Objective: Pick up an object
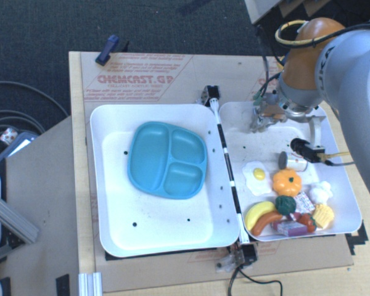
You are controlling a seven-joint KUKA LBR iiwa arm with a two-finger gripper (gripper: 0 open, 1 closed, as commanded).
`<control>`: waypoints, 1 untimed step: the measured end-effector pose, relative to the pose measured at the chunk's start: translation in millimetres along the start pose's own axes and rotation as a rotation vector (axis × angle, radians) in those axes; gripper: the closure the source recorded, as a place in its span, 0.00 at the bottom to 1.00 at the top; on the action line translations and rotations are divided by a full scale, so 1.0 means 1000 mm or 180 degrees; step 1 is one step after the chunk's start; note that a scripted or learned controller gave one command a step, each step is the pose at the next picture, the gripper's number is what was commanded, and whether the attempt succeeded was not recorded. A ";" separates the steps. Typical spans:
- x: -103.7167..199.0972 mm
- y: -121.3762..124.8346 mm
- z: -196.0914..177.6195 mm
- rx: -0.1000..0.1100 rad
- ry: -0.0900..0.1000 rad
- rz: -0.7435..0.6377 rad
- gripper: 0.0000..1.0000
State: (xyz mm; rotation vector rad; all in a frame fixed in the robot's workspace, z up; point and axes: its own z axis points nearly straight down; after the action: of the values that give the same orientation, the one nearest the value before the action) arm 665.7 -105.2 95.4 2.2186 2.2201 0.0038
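A: Biggest first?

B: One grey arm (351, 66), reaching in from the right, ending above the far end of the right bin (246, 142). Then one wooden surface (142, 79), carrying two white bins side by side. In the left bin (111, 221), one blue divided plate (168, 160), lying flat, with three compartments.

A: Anything worth picking?

B: All heaped at the near end of the right bin, well apart from the jaws. Counting down by size: one orange pumpkin (287, 182), one yellow banana (256, 213), one fried egg (256, 174), one corn cob (324, 215), one green sprig (285, 204) just beside the pumpkin, one pale lump (320, 192) near the right wall, one small grey cylinder (282, 160). Also red and purple bits low in the heap, too tangled to count. Off in the surface's far left corner, one blue clip (106, 50).

A: Jaws spread or pressed together?

B: Cannot tell from this angle.

A: Likely trouble?

B: Could close on bare bin floor if lowered straight down, judging by the blank white beneath. Could catch two toys at once in the heap, given pumpkin, sprig and banana crowded together. Might slip off the pumpkin's round skin. Little hope with the egg, lying flat with no edge to pinch.
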 end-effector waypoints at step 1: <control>0.000 0.000 0.000 0.0002 0.0000 0.0000 0.00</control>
State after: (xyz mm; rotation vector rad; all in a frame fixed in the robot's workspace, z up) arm 665.5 -105.2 95.2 2.2189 2.2203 0.0032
